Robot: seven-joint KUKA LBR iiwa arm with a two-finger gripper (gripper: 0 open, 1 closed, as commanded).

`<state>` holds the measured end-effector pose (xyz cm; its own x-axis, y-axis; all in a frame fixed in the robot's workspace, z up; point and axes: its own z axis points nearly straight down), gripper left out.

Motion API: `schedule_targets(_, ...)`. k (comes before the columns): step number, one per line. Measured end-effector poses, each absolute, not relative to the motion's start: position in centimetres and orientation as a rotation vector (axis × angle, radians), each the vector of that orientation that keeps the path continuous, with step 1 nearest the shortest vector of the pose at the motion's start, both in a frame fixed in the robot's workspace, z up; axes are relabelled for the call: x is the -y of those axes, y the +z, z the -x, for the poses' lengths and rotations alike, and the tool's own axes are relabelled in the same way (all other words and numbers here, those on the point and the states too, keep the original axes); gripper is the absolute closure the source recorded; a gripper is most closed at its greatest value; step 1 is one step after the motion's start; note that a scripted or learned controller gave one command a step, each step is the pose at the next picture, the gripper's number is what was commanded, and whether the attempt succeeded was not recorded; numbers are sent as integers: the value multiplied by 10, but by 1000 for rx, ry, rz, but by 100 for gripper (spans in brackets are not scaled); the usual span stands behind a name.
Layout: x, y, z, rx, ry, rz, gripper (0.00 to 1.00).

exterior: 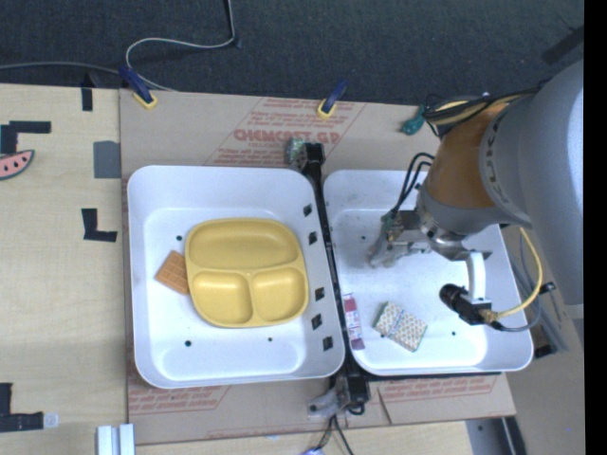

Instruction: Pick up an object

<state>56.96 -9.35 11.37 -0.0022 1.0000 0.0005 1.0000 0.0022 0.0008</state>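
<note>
patterned packet (402,326) lying flat, long axis diagonal, hand (383,247) above

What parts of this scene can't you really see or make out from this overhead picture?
- Gripper: blurred and small in the camera view, so its finger state is unclear.
- Brown flat item in the left bin: partly hidden under the yellow divided plate.
- Patterned packet in the right bin: too small to identify.
- Arm: cut off by the right edge.

Yellow divided plate (248,271), speckled packet (402,326) (cream, dotted) — white bins (152,254)
</note>
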Motion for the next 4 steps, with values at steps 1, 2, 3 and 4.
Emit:
schedule_targets(1,93,114,-570,-2224,1,-2219,0)
schedule_targets(2,92,123,-570,-2226,2,-2219,100)
schedule_targets(3,93,123,-569,-2226,2,-2219,0)
schedule_targets(4,94,86,-520,-2221,2,-2220,0)
